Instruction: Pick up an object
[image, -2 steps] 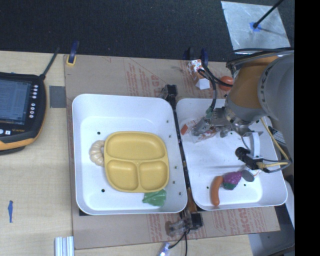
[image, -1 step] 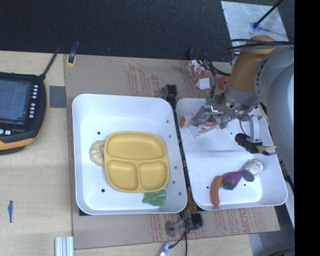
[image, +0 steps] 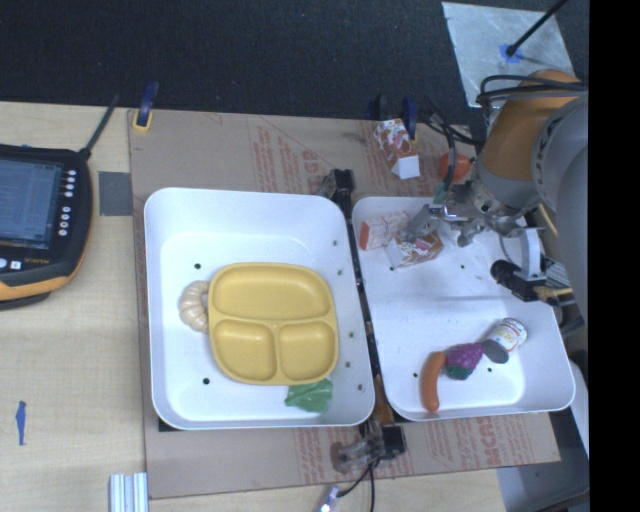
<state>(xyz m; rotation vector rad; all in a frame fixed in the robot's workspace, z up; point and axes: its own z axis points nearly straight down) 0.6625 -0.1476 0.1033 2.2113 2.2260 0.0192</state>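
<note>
Two white bins sit side by side, and the gripper (image: 447, 216) hangs over the far end of the right bin (image: 470, 398), fingers spread just above a crinkled wrapper (image: 418, 248). Near right: a sausage (image: 431, 381), purple toy (image: 463, 360), small can (image: 505, 339). Left bin (image: 170, 300): a yellow tray (image: 272, 322).

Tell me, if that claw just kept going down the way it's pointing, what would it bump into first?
Most likely the crinkly wrapper lying in the right bin, just below the gripper. Height is hard to judge from this slanted view.
</note>
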